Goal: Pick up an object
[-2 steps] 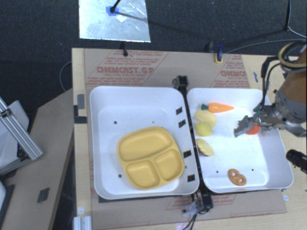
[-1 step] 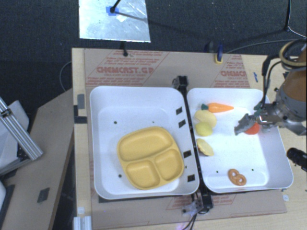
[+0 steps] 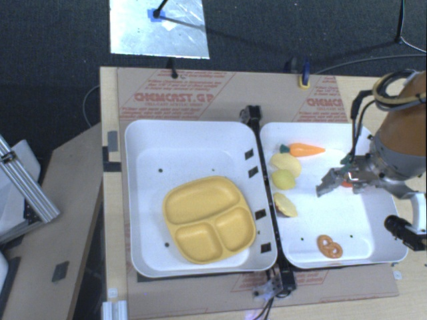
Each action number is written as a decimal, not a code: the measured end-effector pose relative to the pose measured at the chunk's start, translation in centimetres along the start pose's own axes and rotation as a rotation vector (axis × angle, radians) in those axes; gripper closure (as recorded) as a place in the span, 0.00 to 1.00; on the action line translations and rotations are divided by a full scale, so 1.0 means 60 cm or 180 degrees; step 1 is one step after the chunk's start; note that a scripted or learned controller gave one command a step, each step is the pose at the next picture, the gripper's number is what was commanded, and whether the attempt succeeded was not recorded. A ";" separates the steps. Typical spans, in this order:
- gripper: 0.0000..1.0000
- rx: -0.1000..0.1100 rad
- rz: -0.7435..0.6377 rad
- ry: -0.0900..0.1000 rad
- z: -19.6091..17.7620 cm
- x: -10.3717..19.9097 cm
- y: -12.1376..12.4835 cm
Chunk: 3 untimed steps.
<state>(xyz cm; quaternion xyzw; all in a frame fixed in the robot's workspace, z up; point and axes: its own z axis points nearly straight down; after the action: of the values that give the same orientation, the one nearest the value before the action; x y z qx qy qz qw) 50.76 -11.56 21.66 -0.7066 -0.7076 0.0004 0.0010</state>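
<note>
Lying in the right-hand white bin [image 3: 380,245], the nearest candidates are grouped toward its left wall: an orange plastic carrot [image 3: 305,150] at the top, its long axis running left to right, a pale yellow potato-like piece [image 3: 285,163] below it, a yellow-green round fruit [image 3: 283,179], then a pale yellow wedge [image 3: 285,205] lower down. You also have a small brown pretzel [image 3: 329,246] near the bin's lower edge. The grey two-finger gripper [image 3: 325,185] hangs at centre right of the frame, pointing left toward the round fruit — that fruit lies just to its left, apart from it. A small red-orange thing shows behind the gripper body, too hidden to name. Whether the jaws are spread or pressed together, you cannot tell from this angle. Left of it all, a yellow compartment tray [image 3: 209,217] sits in the other white bin [image 3: 187,139].
</note>
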 end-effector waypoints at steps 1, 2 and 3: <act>0.00 0.0001 0.0001 0.0000 0.102 0.005 0.007; 0.00 0.0002 0.0002 0.0000 0.202 0.008 0.019; 1.00 -0.0011 0.0001 -0.0004 0.180 0.007 0.021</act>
<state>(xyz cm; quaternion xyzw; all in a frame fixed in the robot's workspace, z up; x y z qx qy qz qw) 51.97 -11.12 10.88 -0.7067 -0.7075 -0.0004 -0.0006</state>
